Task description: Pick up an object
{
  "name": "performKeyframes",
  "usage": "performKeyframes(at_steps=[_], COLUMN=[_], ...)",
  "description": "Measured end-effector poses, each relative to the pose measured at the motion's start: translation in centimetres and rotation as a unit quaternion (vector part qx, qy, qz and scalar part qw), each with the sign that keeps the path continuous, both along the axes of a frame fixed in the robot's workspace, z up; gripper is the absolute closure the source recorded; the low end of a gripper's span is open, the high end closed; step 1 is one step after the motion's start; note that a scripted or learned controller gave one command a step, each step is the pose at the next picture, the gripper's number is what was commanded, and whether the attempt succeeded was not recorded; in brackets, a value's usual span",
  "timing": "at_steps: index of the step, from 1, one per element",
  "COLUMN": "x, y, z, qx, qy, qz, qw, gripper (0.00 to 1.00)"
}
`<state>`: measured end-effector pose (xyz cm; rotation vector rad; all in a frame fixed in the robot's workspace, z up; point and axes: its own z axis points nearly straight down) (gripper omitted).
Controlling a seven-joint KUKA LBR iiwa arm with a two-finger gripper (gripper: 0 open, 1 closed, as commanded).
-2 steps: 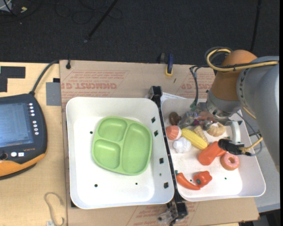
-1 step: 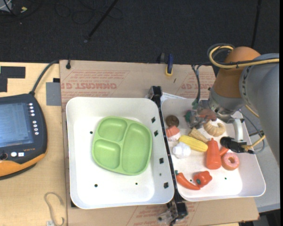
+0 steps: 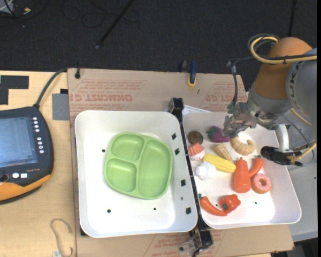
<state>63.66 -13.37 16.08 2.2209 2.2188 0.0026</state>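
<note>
Two white bins sit side by side; our gripper [image 3: 231, 126] hangs low over the right bin [image 3: 289, 208], by the purple toy [image 3: 220, 136] and croissant [image 3: 243, 144]. We cannot tell how its jaws stand. Crowding looks risky: corn [image 3: 219, 163], carrot [image 3: 241, 176], donut [image 3: 262, 183] and red pepper [image 3: 230, 202] lie close, so fingers may nudge neighbours. The left bin [image 3: 91, 197] holds a green divided plate [image 3: 138, 165].

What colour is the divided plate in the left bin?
Light green; the divided plate shows clearly in the camera view, lying in the left bin.
</note>
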Motion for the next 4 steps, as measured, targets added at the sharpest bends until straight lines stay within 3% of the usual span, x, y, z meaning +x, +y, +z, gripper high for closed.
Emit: performKeyframes(at_steps=[2, 4], x=[-0.2, -1.9], y=[-0.5, 11.4], z=[6.8, 6.4], qx=[0.0001, 0.0013], qy=[0.001, 0.004], qz=[-0.001, 0.003], qw=[1.0, 1.0], gripper=[1.0, 1.0])
